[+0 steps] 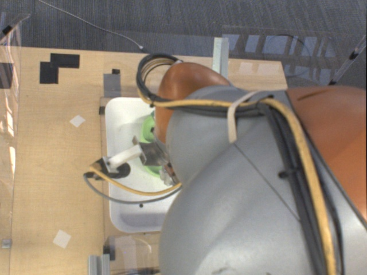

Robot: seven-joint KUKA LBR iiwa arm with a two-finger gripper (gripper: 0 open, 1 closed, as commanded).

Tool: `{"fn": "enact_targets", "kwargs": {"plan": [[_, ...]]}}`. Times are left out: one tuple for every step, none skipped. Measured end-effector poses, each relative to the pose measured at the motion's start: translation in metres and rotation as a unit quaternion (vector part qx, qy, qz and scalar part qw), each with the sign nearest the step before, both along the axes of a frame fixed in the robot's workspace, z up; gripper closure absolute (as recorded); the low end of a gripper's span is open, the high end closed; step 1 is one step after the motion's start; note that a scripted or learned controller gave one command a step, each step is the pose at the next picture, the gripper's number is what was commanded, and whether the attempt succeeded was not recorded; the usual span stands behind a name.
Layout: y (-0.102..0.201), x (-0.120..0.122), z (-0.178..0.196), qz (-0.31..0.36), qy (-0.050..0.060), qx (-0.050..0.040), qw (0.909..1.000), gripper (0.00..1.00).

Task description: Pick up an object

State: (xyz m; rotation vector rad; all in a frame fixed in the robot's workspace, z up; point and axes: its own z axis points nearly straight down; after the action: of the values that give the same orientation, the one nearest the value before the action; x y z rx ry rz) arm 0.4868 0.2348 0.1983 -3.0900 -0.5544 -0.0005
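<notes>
The bulky grey arm housing with its orange band [275,199] sits nearest the camera and covers most of the right and lower part of the camera view, with a yellow cable [241,103] and black hoses strapped over it. Below and left of it the metal two-finger gripper [153,156] hangs low inside a shallow white plastic bin [117,125] on the light wooden bench [51,165], with a white cylindrical fitting [123,158] and a loop of cable trailing off its left side. Whether the gripper is wide, narrow or closed on anything I cannot tell, because the wrist body hides its tips. The task's likely target, a bright green object [149,132], lies in the bin right against the gripper; green shows both above and below the gripper body, so it may be one piece or two, and its shape is unclear. No other contents show in the bin's bare part, and the arm hides its right side. The main risk is a missed or glancing grasp: if the tips land beside the green object or only clip its edge, it may slide against the bin floor or slip out on lifting. The dangling cable loop near the bin's left wall could also snag on the rim as the arm rises.
</notes>
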Motion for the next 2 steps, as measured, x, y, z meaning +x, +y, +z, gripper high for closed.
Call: {"fn": "enact_targets", "kwargs": {"plan": [[0.0,0.001,0.011,0.001,-0.001,0.0012,1.0,1.0],[0.0,0.0,0.0,-0.076,0.0,-0.0001,0.9971,1.0]]}}
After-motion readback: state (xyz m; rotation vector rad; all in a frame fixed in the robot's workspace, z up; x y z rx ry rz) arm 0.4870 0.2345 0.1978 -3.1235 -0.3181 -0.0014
